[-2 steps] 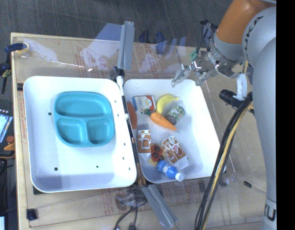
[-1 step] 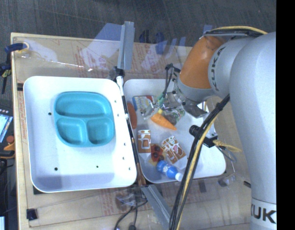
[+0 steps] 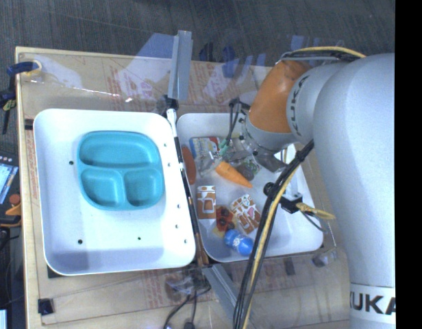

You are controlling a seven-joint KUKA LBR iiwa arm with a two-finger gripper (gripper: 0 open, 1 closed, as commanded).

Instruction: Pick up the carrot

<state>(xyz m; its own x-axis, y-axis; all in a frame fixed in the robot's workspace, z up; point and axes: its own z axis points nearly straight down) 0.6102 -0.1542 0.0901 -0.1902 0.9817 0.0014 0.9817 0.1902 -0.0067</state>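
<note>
Orange is what I am tracking first: the carrot is lying in the right bin, toward its far half, tilted with its thick end pointing left and its tip toward the right. I am seeing the gripper hanging directly over it, down among the clutter, and it is sitting so close to the carrot that the two look to be touching (whether the carrot is actually being gripped I cannot tell from this angle). The grey arm with its orange band is reaching in from the right and covering much of that bin. Left of the carrot, a reddish sausage-like piece is lying along the bin's left wall. Nearer to me, a small printed carton, some patterned packets and a blue ball are crowding together. In the left bin, a turquoise divided tray is sitting well apart from all this.
</note>
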